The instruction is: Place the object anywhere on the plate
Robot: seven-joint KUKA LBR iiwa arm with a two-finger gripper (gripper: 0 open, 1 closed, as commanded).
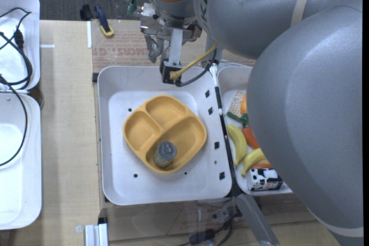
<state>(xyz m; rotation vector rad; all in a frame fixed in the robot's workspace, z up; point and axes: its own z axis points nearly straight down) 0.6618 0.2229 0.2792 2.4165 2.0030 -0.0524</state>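
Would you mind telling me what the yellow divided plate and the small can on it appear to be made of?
The plate looks like moulded plastic: uniform yellow, matte, soft rounded dividers. The can looks metal, judging by its dull grey lid, though its label is too blurred to read.

We see a mustard-yellow plate point(166, 131) with a grey-topped can point(166, 154), inside a white bin point(112, 141). Nearby: 1 yellow banana point(237, 144), an orange carrot point(251, 137), and a black-and-white cow-patterned carton point(264, 180).
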